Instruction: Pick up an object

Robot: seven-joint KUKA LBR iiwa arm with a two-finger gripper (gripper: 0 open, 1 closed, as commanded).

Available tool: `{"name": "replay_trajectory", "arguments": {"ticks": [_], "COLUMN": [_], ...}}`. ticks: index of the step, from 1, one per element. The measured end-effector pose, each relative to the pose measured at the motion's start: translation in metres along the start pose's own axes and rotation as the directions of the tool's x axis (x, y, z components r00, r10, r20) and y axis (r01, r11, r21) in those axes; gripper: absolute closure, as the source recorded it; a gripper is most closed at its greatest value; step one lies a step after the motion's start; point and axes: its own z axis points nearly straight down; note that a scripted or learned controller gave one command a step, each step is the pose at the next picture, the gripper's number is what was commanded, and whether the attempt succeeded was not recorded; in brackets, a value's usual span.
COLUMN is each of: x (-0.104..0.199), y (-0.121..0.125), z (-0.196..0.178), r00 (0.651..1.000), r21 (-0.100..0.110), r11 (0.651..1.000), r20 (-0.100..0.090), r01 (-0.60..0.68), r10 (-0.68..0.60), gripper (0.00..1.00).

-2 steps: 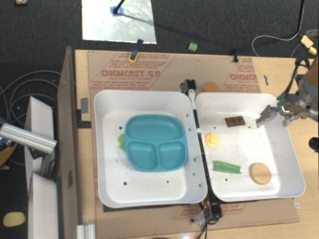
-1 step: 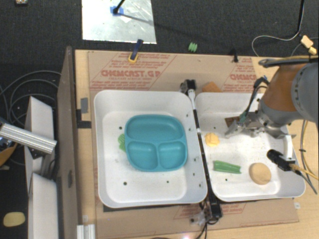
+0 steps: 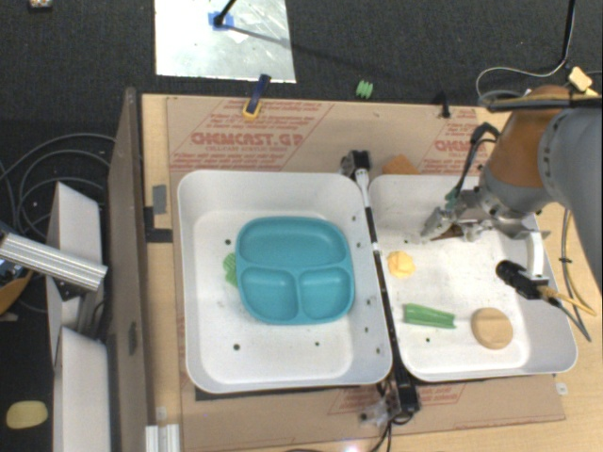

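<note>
My gripper (image 3: 450, 227) hangs over the far part of the right bin (image 3: 551, 351), open, with nothing between its fingers. A small yellow object (image 3: 401, 264) lies just below and left of it, near the divider between the bins. A green stick-shaped object (image 3: 430, 316) lies nearer the front, and a round tan object (image 3: 492, 328) sits to its right. In the left bin (image 3: 203, 281), a blue divided plate (image 3: 294, 269) fills the middle, with a small green object (image 3: 229, 268) peeking out from under its left edge.
The grey arm with its orange band (image 3: 546, 158) reaches in over the right bin's far right corner. The bins rest on a cardboard sheet (image 3: 283, 130). Cables and a metal bracket (image 3: 52, 257) lie off the bench to the left.
</note>
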Motion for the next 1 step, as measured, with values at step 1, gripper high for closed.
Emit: {"name": "replay_trajectory", "arguments": {"ticks": [1], "x": [-0.0099], "y": [0.0109], "z": [0.0000], "r00": [1.000], "r21": [0.001], "r11": [1.000], "r20": [0.000], "r01": [-0.001], "r10": [0.001], "gripper": [0.00]}}
